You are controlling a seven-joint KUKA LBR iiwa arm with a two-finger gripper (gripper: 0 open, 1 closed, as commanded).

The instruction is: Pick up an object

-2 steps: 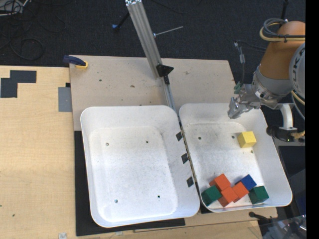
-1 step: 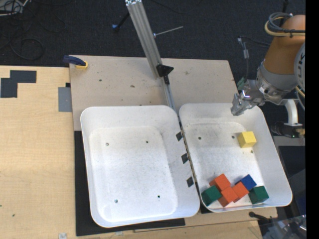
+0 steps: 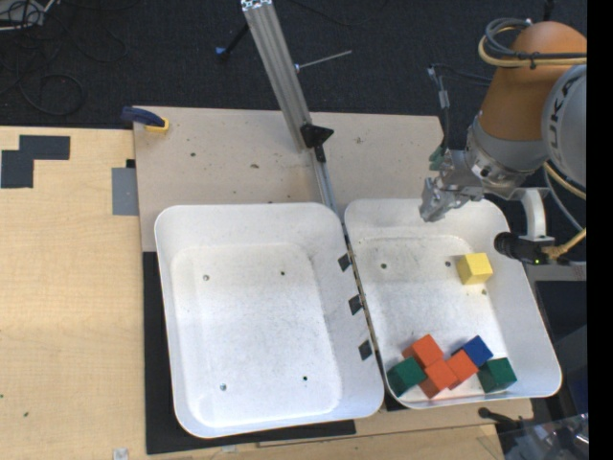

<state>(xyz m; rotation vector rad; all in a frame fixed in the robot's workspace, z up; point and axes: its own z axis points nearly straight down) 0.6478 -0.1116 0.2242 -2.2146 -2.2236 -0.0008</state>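
Orange, green and blue blocks [image 3: 445, 362] cluster nearest; the yellow block [image 3: 474, 267] lies apart from the tool [image 3: 433, 206] (grip state unclear) above the right bin [image 3: 402, 228].

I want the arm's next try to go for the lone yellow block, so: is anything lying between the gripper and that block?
Nothing visible lies between them. The gripper sits over the far rim of the right bin, and the yellow block lies alone on bare bin floor nearer the camera. The clustered blocks sit farther toward the near rim.
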